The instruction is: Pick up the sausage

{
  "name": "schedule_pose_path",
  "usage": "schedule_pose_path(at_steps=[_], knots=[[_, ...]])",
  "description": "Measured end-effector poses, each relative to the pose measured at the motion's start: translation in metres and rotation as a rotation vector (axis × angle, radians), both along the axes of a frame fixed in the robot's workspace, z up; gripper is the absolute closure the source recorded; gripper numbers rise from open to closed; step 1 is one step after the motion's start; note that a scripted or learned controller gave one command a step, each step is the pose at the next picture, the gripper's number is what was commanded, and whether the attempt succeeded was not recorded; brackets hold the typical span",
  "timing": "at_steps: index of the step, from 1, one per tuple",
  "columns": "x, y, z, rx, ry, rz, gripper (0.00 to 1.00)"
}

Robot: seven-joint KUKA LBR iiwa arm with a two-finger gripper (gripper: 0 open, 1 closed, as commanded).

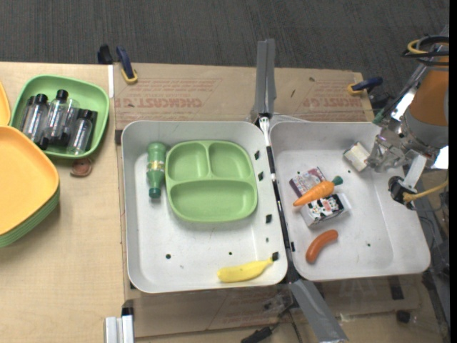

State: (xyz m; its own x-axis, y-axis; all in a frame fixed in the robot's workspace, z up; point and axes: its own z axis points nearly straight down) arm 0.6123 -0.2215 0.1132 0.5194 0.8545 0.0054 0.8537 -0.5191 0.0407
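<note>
The sausage (321,245), reddish-orange and slightly curved, lies on the floor of the right bin (371,252), near the front. The gripper (384,153) hangs over the right bin's far right corner, well behind and to the right of the sausage and apart from it. Beside the gripper on its left is a small white block (355,155). The arm's orange band (432,98) rises above it at the view's right edge.
An orange carrot (314,192) lies across a small printed box (319,197) just behind the sausage. The left bin holds a green divided plate (211,181), a green bottle (156,168) and a banana (245,271). A green tray of bottles (61,116) and orange plates (21,184) sit further left.
</note>
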Motion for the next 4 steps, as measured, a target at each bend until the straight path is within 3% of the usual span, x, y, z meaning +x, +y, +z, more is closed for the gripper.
schedule_pose_path(at_steps=[1,2,4], knots=[[0.047,0.011,0.025,0.017,0.038,-0.080,1.00],[-0.008,0.006,-0.001,0.015,0.041,0.101,1.00],[-0.117,0.018,-0.005,0.010,0.043,0.449,1.00]])
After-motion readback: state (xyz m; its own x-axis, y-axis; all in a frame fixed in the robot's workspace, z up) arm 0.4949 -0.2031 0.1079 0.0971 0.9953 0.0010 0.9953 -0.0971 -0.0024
